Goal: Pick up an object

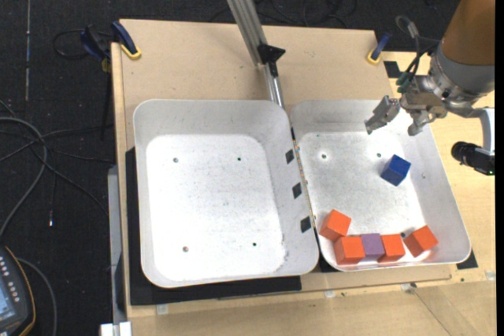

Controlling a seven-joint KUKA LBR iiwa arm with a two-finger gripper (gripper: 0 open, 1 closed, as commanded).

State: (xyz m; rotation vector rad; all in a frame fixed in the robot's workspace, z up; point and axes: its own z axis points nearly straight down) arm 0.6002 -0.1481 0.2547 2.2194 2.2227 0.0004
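While the arm [471,27] reaches in from the right, its gripper [399,119] hangs over the far edge of the right bin [441,169], fingers spread wide apart with nothing between them; one finger [381,115] points toward the bin's middle, the other [417,123] sits nearer the right wall. Blue cube [395,169] lies alone on the bin floor, just on the near side of the gripper and apart from it, tilted on the diagonal. Along the near edge of the same bin: orange cube [336,223] slightly out of line toward the near-left corner, then a row touching side by side, orange block [349,249], purple block [372,246], orange block [391,247], and a last orange cube [423,240] at the near-right corner. Left bin [150,138] adjoins the right bin along its right edge
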